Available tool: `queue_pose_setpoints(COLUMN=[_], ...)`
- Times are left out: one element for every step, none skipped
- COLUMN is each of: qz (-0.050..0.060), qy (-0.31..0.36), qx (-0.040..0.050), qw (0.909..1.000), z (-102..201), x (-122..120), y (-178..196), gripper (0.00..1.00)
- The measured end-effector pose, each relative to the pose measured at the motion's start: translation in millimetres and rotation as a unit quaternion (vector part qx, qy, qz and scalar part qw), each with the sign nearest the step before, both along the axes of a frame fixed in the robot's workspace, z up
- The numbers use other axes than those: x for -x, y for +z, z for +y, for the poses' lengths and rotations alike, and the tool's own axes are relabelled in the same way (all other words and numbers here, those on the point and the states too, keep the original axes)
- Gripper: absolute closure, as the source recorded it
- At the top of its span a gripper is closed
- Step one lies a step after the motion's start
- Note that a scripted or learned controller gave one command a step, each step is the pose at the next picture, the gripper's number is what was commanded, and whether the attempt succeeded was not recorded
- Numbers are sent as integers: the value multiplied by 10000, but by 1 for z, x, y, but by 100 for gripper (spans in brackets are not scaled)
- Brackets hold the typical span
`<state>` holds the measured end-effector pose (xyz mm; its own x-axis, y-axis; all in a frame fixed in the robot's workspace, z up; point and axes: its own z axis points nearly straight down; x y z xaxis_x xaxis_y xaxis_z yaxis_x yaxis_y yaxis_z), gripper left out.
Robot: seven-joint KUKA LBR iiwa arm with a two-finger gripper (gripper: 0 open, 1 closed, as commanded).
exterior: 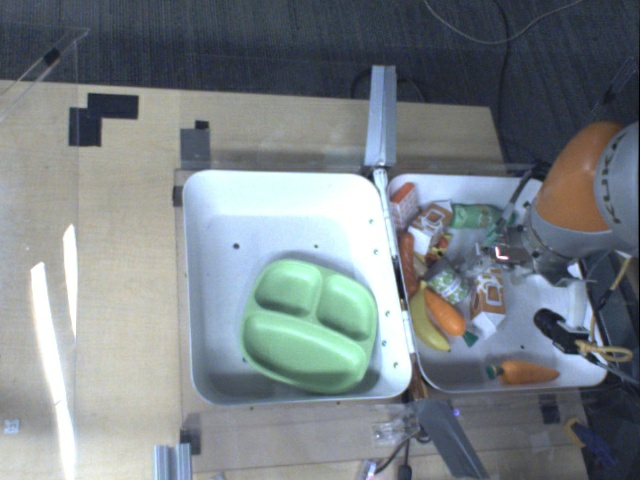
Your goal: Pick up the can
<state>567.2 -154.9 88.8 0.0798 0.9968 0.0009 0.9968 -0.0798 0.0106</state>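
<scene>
Nearest you, at the front of the right bin (560, 376), an orange carrot (527, 372) lies alone on bare white floor, clear of the heap. Behind it the clutter is crowded against the divider: a banana (428, 325), another carrot (446, 315), snack packets and a green pouch (473, 215), all overlapping, so anything inside the pile is partly buried. You cannot pick out the can with certainty; a small metallic glint in the middle of that heap may be it, half covered by wrappers. Your arm (585, 193) reaches in from the right and sits over the pile's edge, probably lined up for a descent there. Its hand is hidden beneath the wrist, so its opening and contents cannot be told. Over in the left bin (200, 298) a green divided tray (312, 323) rests tilted, out of your way.
</scene>
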Motion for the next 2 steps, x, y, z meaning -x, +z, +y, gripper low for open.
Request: queue_pose_setpoints(qz=[139, 18], qy=[-1670, -2685], qx=[-16, -19], qw=[9859, 9633], z=[-7, 31], x=[-70, -103], y=[12, 113], gripper=[0, 0])
